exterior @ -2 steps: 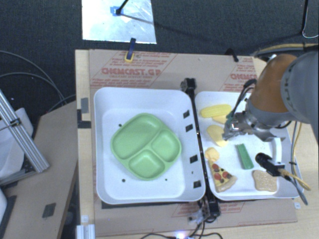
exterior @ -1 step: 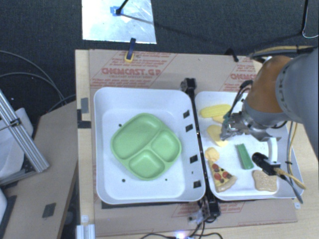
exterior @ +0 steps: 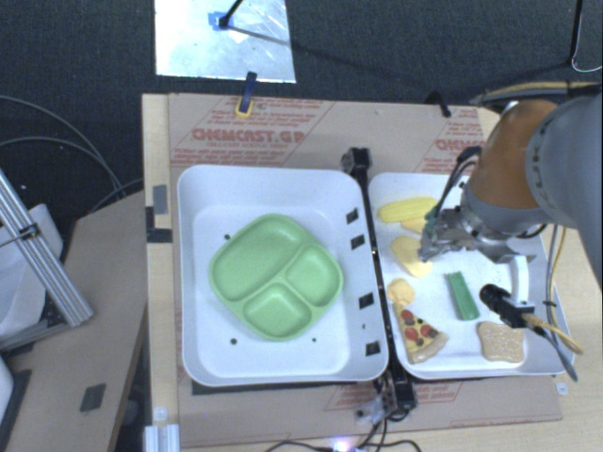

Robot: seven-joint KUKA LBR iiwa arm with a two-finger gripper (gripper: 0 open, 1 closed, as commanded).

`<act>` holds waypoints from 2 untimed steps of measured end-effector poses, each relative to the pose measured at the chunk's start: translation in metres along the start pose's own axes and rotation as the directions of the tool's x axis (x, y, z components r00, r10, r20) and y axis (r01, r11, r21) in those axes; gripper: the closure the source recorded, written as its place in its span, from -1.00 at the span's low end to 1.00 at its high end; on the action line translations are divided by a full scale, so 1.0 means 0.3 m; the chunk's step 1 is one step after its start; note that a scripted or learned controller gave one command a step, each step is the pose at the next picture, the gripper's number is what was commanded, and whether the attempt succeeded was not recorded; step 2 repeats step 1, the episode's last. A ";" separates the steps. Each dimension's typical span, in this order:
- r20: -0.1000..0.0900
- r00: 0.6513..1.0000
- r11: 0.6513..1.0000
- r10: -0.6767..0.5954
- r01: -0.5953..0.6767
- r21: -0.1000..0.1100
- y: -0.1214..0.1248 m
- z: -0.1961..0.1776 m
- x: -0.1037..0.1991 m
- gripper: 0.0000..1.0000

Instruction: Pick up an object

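Yellow wedge (exterior: 408, 256), partly under the arm (exterior: 528, 172), between corn (exterior: 405, 211) and green block (exterior: 462, 296).

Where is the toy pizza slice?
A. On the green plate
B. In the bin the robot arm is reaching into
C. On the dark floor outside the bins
B: the pizza slice lies in the bin that the arm reaches over, near that bin's front edge, while the green plate sits in the other bin.
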State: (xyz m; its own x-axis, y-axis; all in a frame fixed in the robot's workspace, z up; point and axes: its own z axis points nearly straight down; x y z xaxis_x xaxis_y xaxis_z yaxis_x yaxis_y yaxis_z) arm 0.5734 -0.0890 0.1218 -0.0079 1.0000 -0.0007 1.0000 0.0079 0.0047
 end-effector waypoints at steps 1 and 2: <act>0.000 1.000 1.000 0.007 -0.007 0.005 -0.036 0.051 -0.004 1.00; 0.000 1.000 1.000 0.007 -0.007 0.005 -0.036 0.051 -0.004 1.00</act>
